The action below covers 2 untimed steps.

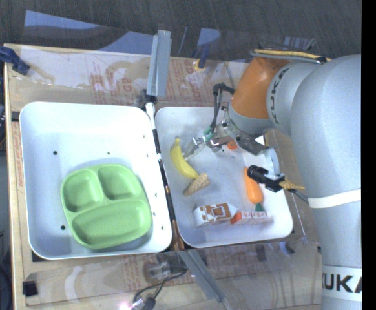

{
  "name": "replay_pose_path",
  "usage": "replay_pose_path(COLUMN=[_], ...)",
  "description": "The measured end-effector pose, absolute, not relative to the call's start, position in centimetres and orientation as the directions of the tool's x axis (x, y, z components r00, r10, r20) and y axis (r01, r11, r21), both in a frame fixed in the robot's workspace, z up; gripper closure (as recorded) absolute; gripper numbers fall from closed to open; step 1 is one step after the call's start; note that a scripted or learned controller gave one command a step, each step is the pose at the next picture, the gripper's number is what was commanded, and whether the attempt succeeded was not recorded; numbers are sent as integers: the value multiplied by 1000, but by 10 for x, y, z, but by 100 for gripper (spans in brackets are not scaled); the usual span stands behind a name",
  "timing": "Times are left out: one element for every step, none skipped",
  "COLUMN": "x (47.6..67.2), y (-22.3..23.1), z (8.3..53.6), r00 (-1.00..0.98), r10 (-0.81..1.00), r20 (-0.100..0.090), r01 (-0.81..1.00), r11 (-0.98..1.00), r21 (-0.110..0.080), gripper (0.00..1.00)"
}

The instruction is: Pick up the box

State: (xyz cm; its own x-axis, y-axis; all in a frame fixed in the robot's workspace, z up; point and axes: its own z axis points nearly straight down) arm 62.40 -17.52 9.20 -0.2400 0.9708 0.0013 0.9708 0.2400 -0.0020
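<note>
White-and-brown carton box (232, 215) lying flat by right bin's (175, 228) near wall, red end toward carrot (253, 189), pincer (204, 141) hovering above banana (183, 160), its grip impossible to tell.

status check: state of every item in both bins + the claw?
box: lying flat in the right bin, near its front wall, not gripped
banana: lying in the right bin, left side
carrot: lying right of centre
cone-shaped piece: beside the banana's lower end
green divided plate: flat in the left bin
claw: low over the right bin, above the banana
</note>
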Motion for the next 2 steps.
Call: replay_pose_path(x=[537, 487], y=[-194, -211], z=[158, 197], r00=[-248, -196], r10=[969, 981], r20=[1, 1], r01=[969, 981], r11=[248, 196], r21=[-2, -3], gripper=[0, 0])
